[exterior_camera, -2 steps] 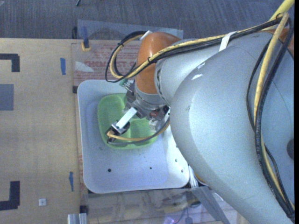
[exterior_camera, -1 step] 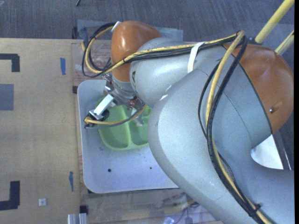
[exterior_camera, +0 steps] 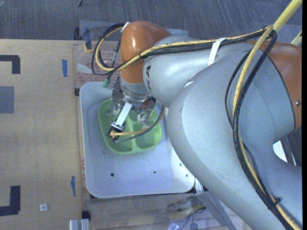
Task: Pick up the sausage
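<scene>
We read this as the approach-and-grasp step. The grey arm (exterior_camera: 216,109) crosses from the right of the frame, and its orange band (exterior_camera: 139,42) sits just above the wrist at upper centre. The two-finger gripper (exterior_camera: 125,116) points down into the shallow white plastic bin (exterior_camera: 129,181) at the centre of the frame. It hangs directly over a lime-green plastic tray with divided compartments (exterior_camera: 144,145), which lies in the upper half of that bin.

The wrist body and a loop of yellow cable (exterior_camera: 139,134) cover the tip, so we cannot tell whether the gripper is open or closed, or whether anything is in it.

We cannot pick out the sausage with any certainty. Our judgement is that it lies in the green tray beneath the gripper, hidden by the wrist. Whether it is between the gripper's tips, beside them or in another compartment cannot be read from here.

We judge the pick as not yet confirmed. The next move calls for a firm closure on the sausage, if that has not already happened. A straight lift clear of the tray's dividers would follow, slow enough that the light tray is not dragged up with it.
</scene>
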`<state>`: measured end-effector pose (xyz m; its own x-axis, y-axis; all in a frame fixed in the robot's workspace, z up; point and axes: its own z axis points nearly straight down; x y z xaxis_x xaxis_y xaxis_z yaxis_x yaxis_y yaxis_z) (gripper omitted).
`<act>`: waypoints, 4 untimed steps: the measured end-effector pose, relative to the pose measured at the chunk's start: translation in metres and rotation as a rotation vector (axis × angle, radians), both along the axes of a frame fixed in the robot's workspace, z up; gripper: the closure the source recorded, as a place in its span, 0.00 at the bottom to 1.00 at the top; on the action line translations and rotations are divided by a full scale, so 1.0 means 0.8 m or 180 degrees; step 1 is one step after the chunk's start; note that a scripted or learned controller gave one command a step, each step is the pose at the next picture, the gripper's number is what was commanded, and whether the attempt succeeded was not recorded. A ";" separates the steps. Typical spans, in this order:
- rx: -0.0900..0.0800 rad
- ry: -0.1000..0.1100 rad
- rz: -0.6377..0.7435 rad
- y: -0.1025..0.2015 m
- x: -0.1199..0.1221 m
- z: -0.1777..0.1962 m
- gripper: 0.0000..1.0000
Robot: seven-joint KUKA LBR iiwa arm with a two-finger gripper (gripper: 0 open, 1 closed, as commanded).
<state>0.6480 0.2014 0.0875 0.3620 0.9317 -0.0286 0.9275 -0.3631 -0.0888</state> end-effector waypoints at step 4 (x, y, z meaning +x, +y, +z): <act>0.0064 -0.0282 0.1728 -0.024 -0.029 0.114 0.00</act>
<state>0.6252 0.1821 0.1790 -0.1705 0.9854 -0.0002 0.9853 0.1705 -0.0037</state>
